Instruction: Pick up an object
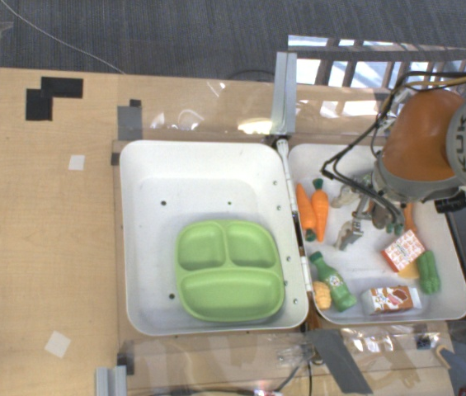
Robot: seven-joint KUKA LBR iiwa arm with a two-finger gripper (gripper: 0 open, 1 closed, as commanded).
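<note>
- Hanging over the right bin, the hand points down into the bin's middle, with the grey arm and its orange band reaching in from the right.
- Whether the hand is apart or together, I cannot tell; nothing shows between its tips.
- Two orange carrots lie just left of the hand, along the bin's left wall, apart from it.
- A green bottle lies nearer than the hand, at the near left, with a small yellow piece touching its left side.
- A red-and-white carton sits to the hand's right, a green vegetable just beyond it.
- A brown-and-white carton lies near the front wall.
- On the desk, the left bin holds a green divided plate toward its near side.
</note>
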